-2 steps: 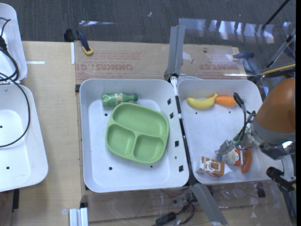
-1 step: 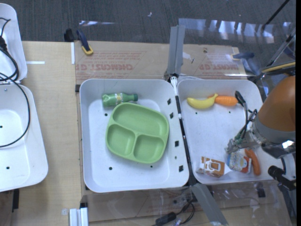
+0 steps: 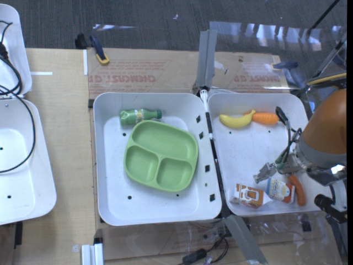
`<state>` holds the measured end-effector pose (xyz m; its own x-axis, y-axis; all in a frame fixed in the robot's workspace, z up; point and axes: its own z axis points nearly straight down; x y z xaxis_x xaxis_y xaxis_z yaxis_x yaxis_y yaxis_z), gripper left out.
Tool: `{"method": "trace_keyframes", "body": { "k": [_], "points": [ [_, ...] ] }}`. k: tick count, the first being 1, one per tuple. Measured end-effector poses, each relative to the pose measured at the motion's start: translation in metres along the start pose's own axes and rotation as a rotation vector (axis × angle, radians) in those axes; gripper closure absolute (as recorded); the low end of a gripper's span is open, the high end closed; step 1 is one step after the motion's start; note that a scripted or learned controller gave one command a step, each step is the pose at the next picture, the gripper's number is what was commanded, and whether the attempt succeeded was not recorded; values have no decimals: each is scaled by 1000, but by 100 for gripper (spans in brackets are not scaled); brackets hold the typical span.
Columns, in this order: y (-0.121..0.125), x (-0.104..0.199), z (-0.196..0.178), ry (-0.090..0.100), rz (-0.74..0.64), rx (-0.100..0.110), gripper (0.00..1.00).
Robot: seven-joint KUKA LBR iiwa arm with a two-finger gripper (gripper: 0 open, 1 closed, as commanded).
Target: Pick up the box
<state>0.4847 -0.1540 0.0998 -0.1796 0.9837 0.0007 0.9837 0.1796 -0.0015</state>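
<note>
The box (image 3: pixel 248 195) is a small orange and white carton lying flat near the front edge of the right bin (image 3: pixel 242 148). My gripper (image 3: pixel 266 173) hangs just above and to the right of it, over the bin floor, and is apart from the box. The grey arm with its orange band (image 3: pixel 330 127) comes in from the right and covers that bin's right side.
A white, blue and orange packet (image 3: pixel 278 189) and a red sausage-like piece (image 3: pixel 298 188) lie right of the box. A banana (image 3: pixel 236 120) and a carrot (image 3: pixel 265 118) sit at the back. The left bin (image 3: pixel 105 164) holds a green divided plate (image 3: pixel 161 156) and a green bottle (image 3: pixel 140 115).
</note>
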Motion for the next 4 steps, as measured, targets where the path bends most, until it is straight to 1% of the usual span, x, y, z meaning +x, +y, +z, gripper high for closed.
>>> {"method": "trace_keyframes", "body": {
  "k": [1, 4],
  "points": [
    [-15, -41, 8, 0, -257, -1, 0],
    [-15, -41, 8, 0, -257, -1, 0]
  ]
}}
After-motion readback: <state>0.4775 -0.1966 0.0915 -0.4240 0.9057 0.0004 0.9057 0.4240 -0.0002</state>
